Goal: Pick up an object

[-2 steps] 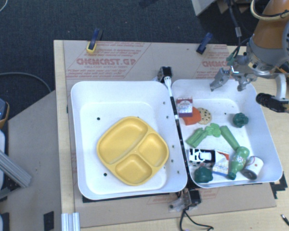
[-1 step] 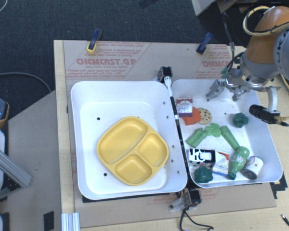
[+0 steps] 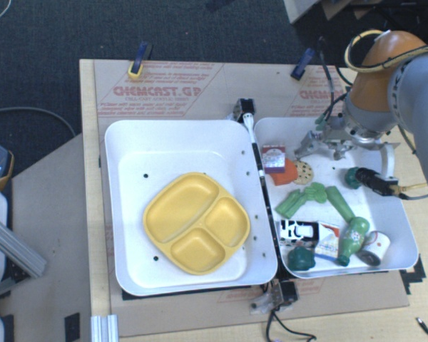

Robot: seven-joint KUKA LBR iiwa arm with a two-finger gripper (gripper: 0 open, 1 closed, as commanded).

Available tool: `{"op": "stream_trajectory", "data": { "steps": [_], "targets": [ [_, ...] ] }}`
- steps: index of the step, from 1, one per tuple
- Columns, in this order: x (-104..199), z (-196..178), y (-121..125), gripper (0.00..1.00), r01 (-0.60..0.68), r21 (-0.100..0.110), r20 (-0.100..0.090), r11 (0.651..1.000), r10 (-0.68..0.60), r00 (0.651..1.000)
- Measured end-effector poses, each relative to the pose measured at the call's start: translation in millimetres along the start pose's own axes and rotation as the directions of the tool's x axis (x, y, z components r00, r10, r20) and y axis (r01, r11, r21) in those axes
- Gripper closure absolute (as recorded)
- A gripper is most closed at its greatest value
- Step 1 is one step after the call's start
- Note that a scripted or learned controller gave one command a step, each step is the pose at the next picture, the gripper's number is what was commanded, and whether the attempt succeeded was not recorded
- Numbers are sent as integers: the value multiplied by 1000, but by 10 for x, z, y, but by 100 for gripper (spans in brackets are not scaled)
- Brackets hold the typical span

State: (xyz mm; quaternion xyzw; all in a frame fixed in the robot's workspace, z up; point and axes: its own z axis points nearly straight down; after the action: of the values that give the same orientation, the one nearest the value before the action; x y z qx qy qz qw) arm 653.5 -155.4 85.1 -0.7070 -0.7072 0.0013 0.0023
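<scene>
gripper, grip state unclear, hovers over right bin above small red-and-purple box.

The arm was cut off by the picture's right edge, and its wrist covered part of the right bin's far wall, while the gripper below it was too small and cluttered to read. In the near corner of that bin, a green bottle lay over a tube and hid part of it, and the print on a black-and-white packet just left of the tube was too small to make out. The label of the small box against the bin's left wall was blurred.
</scene>
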Motion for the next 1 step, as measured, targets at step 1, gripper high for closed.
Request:
{"op": "stream_trajectory", "data": {
  "steps": [1],
  "targets": [
    [-4,-148,19,100,0,-8,2,1000,0,1000]
  ]
}}
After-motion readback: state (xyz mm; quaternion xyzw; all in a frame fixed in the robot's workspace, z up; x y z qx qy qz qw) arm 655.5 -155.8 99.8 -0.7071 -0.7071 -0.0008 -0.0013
